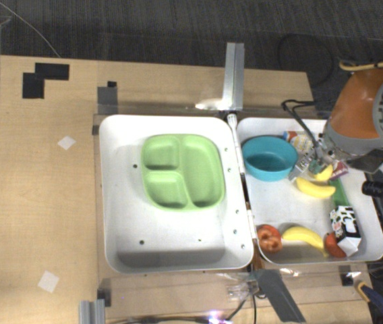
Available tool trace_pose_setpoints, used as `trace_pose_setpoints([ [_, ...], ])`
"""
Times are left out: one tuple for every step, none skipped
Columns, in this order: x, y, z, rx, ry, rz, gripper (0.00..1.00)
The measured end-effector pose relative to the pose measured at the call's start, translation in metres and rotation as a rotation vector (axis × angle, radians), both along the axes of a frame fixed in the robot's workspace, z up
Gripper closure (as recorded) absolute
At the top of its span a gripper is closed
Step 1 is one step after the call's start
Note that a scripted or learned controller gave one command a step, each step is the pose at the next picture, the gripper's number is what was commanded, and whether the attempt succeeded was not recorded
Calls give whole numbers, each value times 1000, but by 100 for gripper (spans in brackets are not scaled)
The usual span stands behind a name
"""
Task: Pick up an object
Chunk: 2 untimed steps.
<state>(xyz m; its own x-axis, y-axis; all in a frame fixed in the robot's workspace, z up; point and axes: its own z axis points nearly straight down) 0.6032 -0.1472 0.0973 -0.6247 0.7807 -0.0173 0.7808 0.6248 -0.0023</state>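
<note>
- Gripper (315,162): positioned low in the right bin (272,198), at its upper middle, between the blue bowl (269,158) and a banana (315,188). The finger state cannot be determined; the tip area is small and cluttered.
- Arm (363,117): enters from the right, with the orange band above the wrist.
- Banana: lies just below the gripper, near the green item (340,196) at the right wall.
- Right bin, lower edge: a red-and-orange fruit (269,237), a second banana (303,236), a red item (334,244) and a black-and-white patterned carton (345,223).
- Left bin (121,201): holds a green divided tray (181,171), set toward the upper middle.
</note>
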Motion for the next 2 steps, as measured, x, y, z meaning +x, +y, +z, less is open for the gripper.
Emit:
trace_pose_setpoints([
  [0,0,0,0,1,1,0],
  [1,11,-10,8,1,-79,0],
])
